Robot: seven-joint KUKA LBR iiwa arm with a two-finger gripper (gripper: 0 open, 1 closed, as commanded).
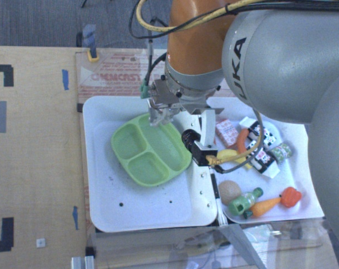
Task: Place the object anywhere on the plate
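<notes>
A light green plate (149, 152) with three compartments lies in the left bin (102, 167). My gripper (158, 116) hangs over the plate's far right rim, above the big compartment. I see nothing clearly held under it. The wrist and the orange band above it hide the bin's far right corner. The loose objects lie in the right bin (303, 203): a pink box (226, 132), a small carrot (242, 139), a banana (230, 155), a brown potato (230, 191), a green bottle (245, 202) and an orange carrot (264, 207).
A red toy (291, 196) and some black-and-white patterned pieces (264, 153) lie at the right bin's far side. The divider between the bins (205, 189) runs just right of the plate. The big grey arm covers the upper right.
</notes>
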